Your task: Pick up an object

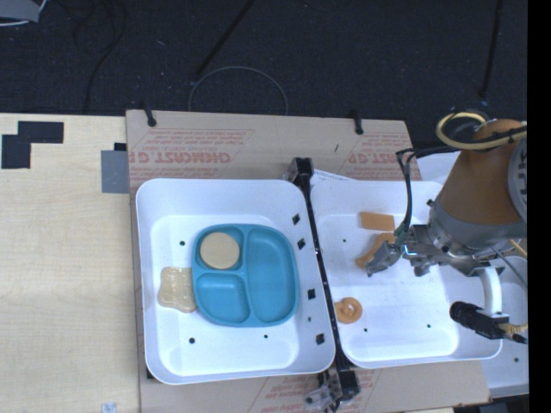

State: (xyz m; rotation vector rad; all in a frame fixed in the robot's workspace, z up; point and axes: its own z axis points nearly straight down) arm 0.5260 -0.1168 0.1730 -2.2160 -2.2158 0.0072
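While the arm (482,188) reaches in from the right over the right bin (430,347), its gripper (385,259) sits low near that bin's middle, right at a tan-orange piece (373,251) that lies tilted on the bin floor. The piece touches or nearly touches the fingertips — whether it sits between them I cannot tell, and I cannot tell either whether the jaws are spread or closed, since they show as a dark blur. Just above that piece, closer to the far wall, lies a flat orange block (377,222). Nearer the front, by the divider, rests an orange ring (349,310), well apart from the gripper.

In the left bin (164,351) stands a blue tray (258,291) with three compartments; a round tan disc (219,250) sits in its upper-left compartment. A pale yellow slab (176,288) lies on the bin floor, touching the tray's left edge.
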